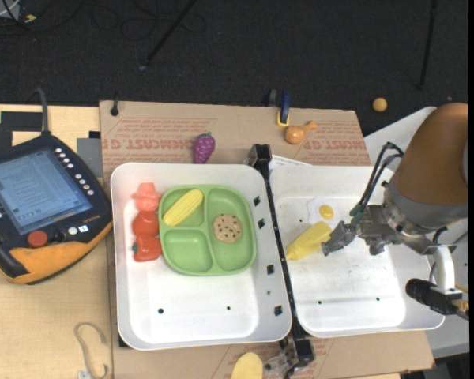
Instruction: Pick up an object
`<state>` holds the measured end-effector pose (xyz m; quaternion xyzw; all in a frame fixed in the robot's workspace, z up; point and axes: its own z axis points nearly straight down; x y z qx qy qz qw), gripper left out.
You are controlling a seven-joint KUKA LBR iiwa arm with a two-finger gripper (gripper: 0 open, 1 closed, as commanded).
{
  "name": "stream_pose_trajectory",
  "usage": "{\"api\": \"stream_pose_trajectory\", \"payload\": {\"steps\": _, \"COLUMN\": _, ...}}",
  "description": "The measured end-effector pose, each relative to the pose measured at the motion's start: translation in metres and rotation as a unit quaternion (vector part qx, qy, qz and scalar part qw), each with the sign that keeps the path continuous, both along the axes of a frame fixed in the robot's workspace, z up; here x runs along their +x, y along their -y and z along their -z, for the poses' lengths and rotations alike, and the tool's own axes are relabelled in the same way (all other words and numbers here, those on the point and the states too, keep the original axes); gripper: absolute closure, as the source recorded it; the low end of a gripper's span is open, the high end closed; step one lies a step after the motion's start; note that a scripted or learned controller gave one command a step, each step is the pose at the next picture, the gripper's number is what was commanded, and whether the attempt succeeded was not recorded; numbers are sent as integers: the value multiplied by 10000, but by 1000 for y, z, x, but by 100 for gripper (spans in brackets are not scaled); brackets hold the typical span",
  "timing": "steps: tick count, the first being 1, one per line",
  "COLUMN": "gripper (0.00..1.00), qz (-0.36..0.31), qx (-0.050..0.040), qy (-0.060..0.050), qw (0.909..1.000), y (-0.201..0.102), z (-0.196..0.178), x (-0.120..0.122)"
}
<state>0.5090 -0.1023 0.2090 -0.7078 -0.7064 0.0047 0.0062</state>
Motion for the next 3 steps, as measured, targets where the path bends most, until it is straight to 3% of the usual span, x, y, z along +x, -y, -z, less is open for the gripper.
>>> {"api": "stream_pose_trajectory", "payload": {"steps": 1, "gripper": 0, "qz": -9, "qx": -9, "qy": 70, "qw": 10000, "y": 0, "z": -7, "x": 3}}
{"api": "stream_pose_trajectory", "payload": {"steps": 2, "gripper": 0, "qz": -14, "qx": -3, "qy": 48, "qw": 10000, "y": 0, "z": 40, "x": 10}}
{"api": "stream_pose_trajectory", "payload": {"steps": 3, "gripper": 0, "qz": -13, "qx": 2, "qy": 32, "qw": 10000, "y": -5, "z": 93, "x": -1}}
